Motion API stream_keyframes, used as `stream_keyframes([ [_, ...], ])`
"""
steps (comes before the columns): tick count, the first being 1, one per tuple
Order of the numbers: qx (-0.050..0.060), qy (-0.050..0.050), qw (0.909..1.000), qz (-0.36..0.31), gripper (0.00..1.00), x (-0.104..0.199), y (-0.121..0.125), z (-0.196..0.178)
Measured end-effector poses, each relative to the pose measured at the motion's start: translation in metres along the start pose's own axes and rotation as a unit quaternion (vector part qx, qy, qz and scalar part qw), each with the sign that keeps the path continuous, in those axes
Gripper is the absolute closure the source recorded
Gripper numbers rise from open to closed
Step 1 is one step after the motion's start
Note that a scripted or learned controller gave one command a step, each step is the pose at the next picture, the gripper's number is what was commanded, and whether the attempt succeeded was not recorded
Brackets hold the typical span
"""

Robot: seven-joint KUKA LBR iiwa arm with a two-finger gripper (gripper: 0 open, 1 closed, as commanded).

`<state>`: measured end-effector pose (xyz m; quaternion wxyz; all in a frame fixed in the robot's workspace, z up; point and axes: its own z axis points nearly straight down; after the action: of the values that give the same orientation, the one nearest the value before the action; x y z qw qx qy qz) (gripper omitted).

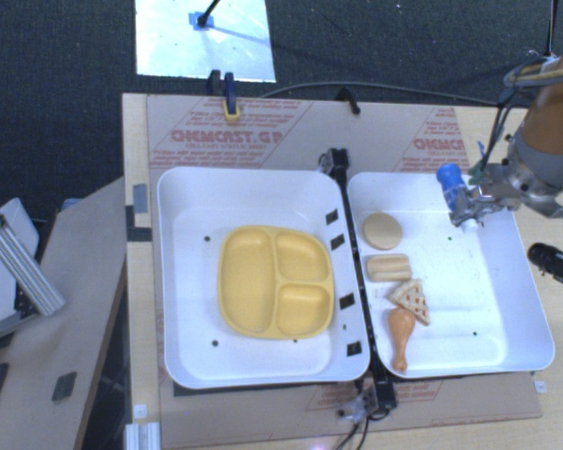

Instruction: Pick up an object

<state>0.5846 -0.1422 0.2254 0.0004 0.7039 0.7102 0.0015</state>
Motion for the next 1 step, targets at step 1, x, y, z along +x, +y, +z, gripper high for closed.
stream_keyframes([
  [1,0.000,0.000,1.0000,0.000,1.00,0.0468,0.0084,0.0025],
])
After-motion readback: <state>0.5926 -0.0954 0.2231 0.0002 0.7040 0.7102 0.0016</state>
